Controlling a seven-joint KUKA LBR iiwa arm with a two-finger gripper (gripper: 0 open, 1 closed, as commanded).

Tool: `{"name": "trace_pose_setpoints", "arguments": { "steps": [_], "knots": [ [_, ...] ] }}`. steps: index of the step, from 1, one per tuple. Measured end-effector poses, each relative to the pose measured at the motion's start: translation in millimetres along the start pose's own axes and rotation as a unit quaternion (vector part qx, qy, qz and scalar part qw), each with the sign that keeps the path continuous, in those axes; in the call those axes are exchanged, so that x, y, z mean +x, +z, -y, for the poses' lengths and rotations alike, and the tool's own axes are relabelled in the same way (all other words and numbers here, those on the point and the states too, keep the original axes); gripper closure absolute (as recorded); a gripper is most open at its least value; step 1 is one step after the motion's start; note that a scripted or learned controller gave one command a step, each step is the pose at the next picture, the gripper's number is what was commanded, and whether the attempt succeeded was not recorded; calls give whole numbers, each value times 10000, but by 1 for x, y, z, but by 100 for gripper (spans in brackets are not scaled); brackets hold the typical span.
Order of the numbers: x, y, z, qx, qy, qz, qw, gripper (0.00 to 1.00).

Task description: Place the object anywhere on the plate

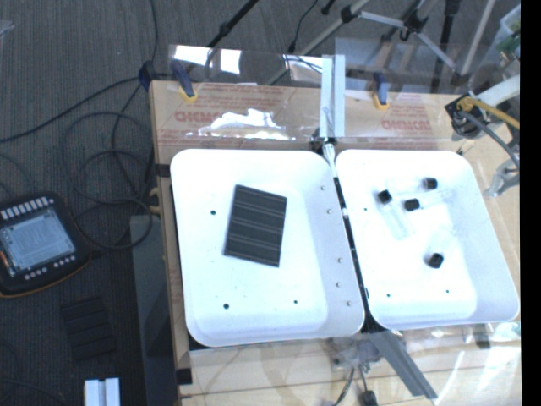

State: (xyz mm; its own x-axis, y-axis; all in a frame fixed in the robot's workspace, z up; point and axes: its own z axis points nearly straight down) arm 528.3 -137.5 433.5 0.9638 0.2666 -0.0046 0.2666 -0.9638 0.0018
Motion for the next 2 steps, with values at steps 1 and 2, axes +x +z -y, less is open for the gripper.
{"name": "trace_pose_setpoints", "arguments": {
  "steps": [1, 2],
  "knots": [
    [0, 0, 0, 0, 0, 0, 10000, 0],
    [0, 0, 0, 0, 0, 0, 10000, 0]
  ]
}}
